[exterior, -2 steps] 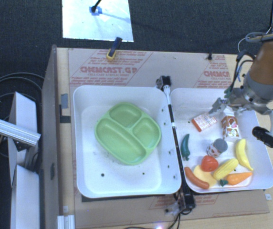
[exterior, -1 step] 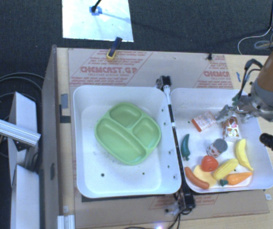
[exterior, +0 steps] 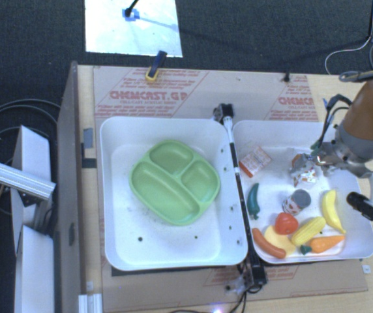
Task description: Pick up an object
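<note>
Dark carpeted floor all round, with a bench covered in printed cardboard (exterior: 173, 93) and two shallow white bins sitting side by side on it. The left bin (exterior: 118, 175) has a big green divided plate (exterior: 175, 182) in it and nothing else I can make out. The right bin (exterior: 369, 240) is where all the small stuff is.

The arm (exterior: 372, 119) comes in from the right, and its gripper (exterior: 330, 158) sits low over the back of the right bin; I honestly can't tell how it's set from here. Just beside it is a crumpled silvery object (exterior: 304, 169), which looks like the closest candidate for a pick.

If it goes for the yellow banana (exterior: 330, 210) instead: the long axis runs roughly near-to-far, slightly curved. I'd close across the short width, mid-body, and drop straight down so it doesn't nudge the corn cob (exterior: 308, 230) touching near the banana's lower end.

Smaller things: the orange carrot (exterior: 325, 243) lies roughly left-right along the front wall, the sausage (exterior: 268, 243) slants, the dark green pepper (exterior: 253, 199) points near-to-far, plus a red tomato (exterior: 285, 223) and a small can (exterior: 297, 201).
</note>
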Robot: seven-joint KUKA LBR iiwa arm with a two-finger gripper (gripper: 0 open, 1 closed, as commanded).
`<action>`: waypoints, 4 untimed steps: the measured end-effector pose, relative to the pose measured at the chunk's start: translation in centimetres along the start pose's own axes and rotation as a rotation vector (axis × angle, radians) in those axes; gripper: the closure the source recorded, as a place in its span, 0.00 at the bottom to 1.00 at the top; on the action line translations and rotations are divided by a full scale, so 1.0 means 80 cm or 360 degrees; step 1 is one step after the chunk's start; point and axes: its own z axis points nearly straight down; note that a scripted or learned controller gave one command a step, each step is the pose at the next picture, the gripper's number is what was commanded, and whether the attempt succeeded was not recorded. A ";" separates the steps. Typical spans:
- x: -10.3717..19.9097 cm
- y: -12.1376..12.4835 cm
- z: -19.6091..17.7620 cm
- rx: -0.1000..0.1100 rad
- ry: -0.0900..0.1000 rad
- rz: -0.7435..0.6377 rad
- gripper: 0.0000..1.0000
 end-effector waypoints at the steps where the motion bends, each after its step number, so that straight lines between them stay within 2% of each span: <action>1: 0.000 -0.069 0.026 0.0023 0.0012 0.0005 0.00; 2: 0.000 -0.064 0.011 0.0010 0.0009 0.0000 1.00; 3: 0.027 -0.067 -0.128 -0.0004 0.0006 -0.0008 1.00; 4: -0.013 -0.007 -0.107 0.0008 0.0006 -0.0006 1.00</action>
